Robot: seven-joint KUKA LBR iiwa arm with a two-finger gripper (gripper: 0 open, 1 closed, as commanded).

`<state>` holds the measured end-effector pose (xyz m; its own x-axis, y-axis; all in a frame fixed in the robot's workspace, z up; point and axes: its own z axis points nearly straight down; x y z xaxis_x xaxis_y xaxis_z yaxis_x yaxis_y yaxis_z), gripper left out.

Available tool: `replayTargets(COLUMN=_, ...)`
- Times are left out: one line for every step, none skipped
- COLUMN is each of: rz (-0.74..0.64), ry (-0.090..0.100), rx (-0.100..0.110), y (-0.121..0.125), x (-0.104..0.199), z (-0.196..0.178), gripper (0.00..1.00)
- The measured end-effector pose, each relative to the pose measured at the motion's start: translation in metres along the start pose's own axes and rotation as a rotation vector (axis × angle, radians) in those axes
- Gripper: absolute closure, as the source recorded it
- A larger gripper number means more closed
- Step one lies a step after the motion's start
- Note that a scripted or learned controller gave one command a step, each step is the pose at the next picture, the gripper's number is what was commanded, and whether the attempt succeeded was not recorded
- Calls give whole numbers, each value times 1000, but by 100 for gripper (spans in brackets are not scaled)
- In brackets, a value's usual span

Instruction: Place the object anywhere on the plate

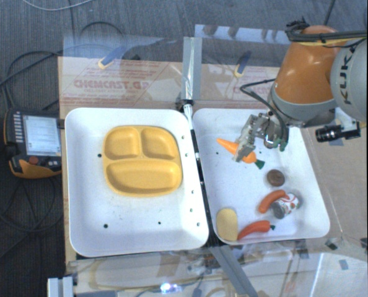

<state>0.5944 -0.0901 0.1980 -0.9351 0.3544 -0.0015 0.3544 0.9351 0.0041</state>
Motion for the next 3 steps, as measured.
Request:
replayTargets(rz=-75, ry=0, rx=2, y=75, x=7, z=-12, gripper=100)
replayTargets(rz=97, ry=2, rx=2, y=138, x=43, z=15, gripper=100)
replayTargets(rz=97, ry=2, rx=2, y=138, x=43, z=15, gripper=0)
